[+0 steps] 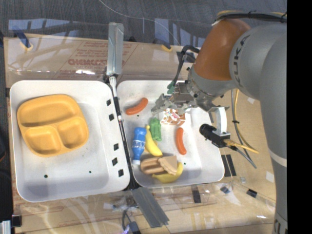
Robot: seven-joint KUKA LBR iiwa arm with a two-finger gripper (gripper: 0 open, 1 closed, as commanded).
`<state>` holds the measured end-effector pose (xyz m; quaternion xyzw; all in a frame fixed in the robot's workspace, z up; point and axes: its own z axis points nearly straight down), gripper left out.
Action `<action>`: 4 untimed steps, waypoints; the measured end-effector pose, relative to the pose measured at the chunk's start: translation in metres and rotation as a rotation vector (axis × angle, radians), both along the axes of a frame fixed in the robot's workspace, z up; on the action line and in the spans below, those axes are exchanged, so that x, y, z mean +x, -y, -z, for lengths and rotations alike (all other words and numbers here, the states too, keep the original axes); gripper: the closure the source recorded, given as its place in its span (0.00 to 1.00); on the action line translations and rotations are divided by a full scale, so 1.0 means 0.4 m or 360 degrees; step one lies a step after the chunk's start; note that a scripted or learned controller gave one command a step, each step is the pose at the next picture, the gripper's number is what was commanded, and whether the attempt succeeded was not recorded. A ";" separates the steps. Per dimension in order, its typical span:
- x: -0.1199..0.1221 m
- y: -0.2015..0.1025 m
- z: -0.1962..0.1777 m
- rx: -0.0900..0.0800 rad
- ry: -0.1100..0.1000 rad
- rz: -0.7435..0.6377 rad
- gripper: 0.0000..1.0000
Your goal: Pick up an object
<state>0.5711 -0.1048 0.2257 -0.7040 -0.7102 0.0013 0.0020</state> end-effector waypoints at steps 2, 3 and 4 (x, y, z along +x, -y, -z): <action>-0.213 0.034 0.172 -0.0001 -0.0012 0.0371 0.00; -0.183 0.079 0.335 0.0002 0.0004 0.0093 0.00; -0.003 0.000 0.337 0.0000 0.0001 0.0286 0.00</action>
